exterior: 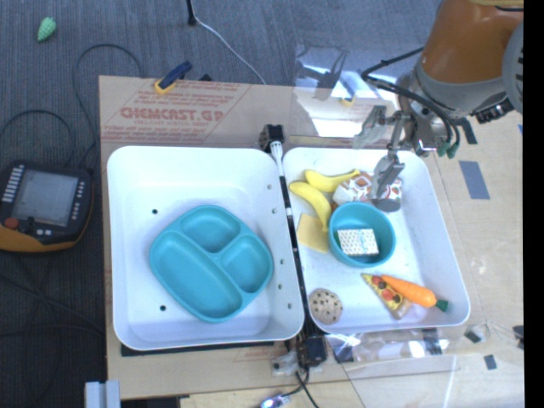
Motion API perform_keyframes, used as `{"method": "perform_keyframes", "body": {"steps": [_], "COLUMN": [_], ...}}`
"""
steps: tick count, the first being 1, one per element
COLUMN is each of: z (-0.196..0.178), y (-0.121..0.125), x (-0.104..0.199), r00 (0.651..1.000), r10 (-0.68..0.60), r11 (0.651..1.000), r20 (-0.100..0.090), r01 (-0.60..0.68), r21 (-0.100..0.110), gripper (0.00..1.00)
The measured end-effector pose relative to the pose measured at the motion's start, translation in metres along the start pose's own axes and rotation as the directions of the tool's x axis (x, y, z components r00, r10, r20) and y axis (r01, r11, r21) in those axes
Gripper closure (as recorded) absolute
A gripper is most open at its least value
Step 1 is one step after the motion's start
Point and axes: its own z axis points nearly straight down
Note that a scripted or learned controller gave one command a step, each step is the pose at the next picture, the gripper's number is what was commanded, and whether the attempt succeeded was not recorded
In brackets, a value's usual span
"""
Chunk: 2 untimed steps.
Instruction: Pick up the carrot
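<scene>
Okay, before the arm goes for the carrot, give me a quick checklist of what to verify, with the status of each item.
1. Target in sight: the orange toy carrot with a green tip lies in the right white bin, near its front right corner. Ok.
2. Top of the carrot uncovered: ok.
3. Room around it: the pizza slice toy lies against its left side. Not ok.
4. Gripper above the carrot: it sits at the bin's far end, by the yellow bananas. Not ok.
5. Path forward: the round teal bowl lies between gripper and carrot. Cannot tell if it clears.
</scene>
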Motion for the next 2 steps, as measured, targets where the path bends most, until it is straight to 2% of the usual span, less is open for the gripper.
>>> {"method": "perform_keyframes", "body": {"steps": [1,2], "z": [0.096,0.061], "y": [0.044,-0.011], "x": [0.027,-0.013], "r00": [0.980,0.972], "r10": [0.199,0.236], "r11": [0.980,0.972], "r20": [-0.008,0.004], "r01": [-0.199,-0.236], "r21": [0.000,0.001], "gripper": [0.00,0.00]}}
